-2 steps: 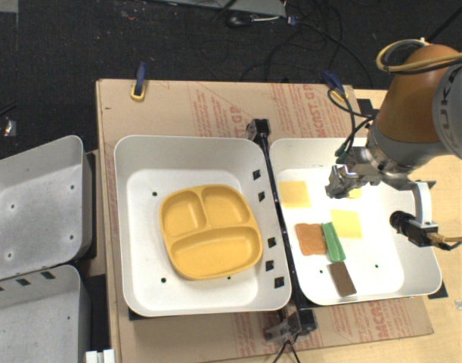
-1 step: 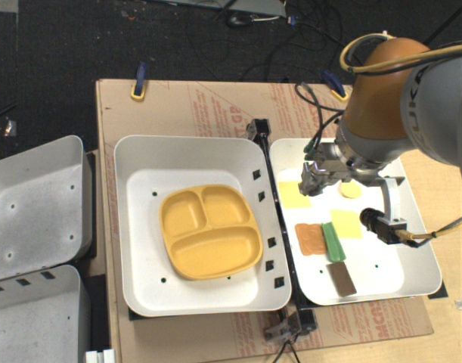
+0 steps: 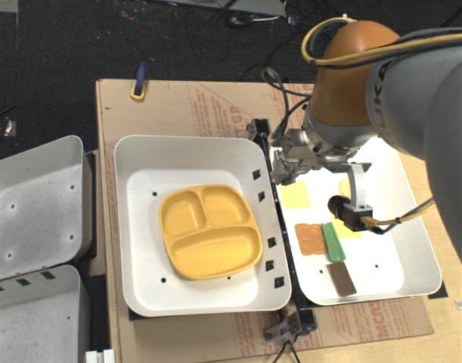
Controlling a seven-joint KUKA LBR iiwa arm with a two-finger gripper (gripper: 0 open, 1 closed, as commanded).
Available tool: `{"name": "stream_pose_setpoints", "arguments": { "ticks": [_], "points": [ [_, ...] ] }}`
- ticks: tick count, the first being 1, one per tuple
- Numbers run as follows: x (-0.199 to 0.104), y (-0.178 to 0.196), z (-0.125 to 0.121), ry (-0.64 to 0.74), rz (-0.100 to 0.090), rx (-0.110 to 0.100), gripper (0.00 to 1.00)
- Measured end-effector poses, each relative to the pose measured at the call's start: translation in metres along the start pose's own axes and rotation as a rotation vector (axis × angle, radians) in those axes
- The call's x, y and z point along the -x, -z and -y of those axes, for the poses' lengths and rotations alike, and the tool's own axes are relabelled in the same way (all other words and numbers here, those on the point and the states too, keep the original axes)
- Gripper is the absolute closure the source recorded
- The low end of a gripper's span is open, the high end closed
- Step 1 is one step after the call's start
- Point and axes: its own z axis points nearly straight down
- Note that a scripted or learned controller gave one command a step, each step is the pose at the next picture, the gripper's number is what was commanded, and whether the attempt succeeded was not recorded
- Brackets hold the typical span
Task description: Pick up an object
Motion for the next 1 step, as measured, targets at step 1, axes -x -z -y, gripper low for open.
{"name": "stream_pose_setpoints", "arguments": {
  "ticks": [1],
  "points": [
    [-0.0447,0.0042,-0.0202,-0.001,0.000,0.000,1.00]
  ]
}}
